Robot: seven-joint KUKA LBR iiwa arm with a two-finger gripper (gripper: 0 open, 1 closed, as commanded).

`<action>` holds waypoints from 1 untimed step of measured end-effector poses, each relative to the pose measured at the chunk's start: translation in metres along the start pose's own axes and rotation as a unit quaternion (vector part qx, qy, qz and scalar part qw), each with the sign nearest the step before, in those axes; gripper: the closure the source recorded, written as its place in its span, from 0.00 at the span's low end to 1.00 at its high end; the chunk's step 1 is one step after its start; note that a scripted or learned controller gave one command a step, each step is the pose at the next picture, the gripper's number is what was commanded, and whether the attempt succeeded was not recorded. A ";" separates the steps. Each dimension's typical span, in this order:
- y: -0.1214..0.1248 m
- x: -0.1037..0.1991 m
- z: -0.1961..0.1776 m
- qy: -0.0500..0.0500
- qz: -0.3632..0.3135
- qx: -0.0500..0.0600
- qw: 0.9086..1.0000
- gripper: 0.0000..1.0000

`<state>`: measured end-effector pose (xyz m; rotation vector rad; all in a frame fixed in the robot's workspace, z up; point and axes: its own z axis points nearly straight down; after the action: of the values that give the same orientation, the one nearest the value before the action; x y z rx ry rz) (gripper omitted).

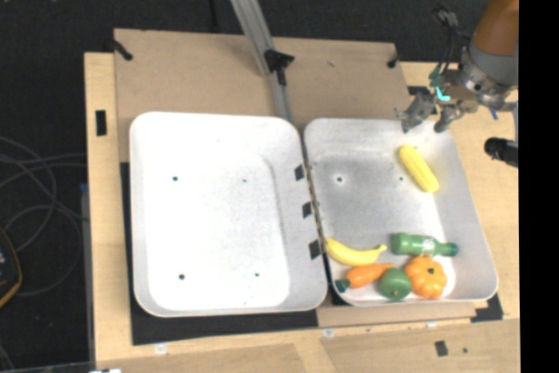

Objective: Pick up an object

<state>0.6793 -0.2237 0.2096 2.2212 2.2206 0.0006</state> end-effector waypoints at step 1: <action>0.000 0.000 0.000 0.000 0.000 0.000 1.000 0.00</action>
<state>0.6793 -0.2237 0.2096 2.2212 2.2206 0.0006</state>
